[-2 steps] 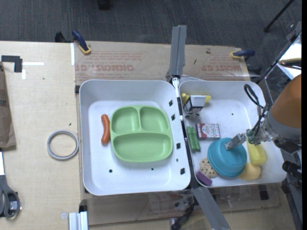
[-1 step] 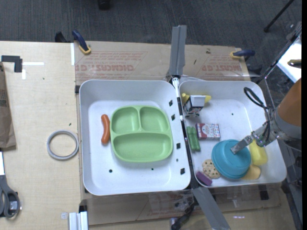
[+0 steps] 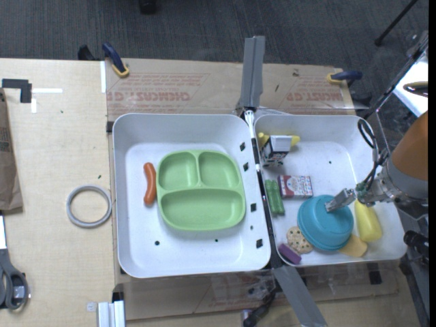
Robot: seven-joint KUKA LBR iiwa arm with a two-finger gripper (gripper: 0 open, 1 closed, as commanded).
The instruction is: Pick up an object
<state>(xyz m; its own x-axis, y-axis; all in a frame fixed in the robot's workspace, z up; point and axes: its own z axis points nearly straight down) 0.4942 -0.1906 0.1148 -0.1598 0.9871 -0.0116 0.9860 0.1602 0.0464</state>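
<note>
My gripper [image 3: 340, 201] reaches in from the right and hangs low over the right bin [image 3: 327, 148], just above the rim of an upside-down blue bowl [image 3: 325, 225]. A yellow banana-like piece [image 3: 368, 223] lies right beside it, with another yellow piece [image 3: 355, 248] at the bowl's lower right. Also in this bin are a cookie [image 3: 295, 238], a purple piece [image 3: 289, 253], a green stick [image 3: 274, 197], a red and white box [image 3: 296, 186] and a small grey-white box with a yellow item [image 3: 278, 145]. Nothing shows in the gripper.
The left bin [image 3: 129, 203] holds a green divided plate [image 3: 201, 189] and an orange sausage [image 3: 149, 183]. A grey ring [image 3: 89, 205] lies on the bench to the left. A cable [image 3: 371, 138] runs near the right bin's far right wall.
</note>
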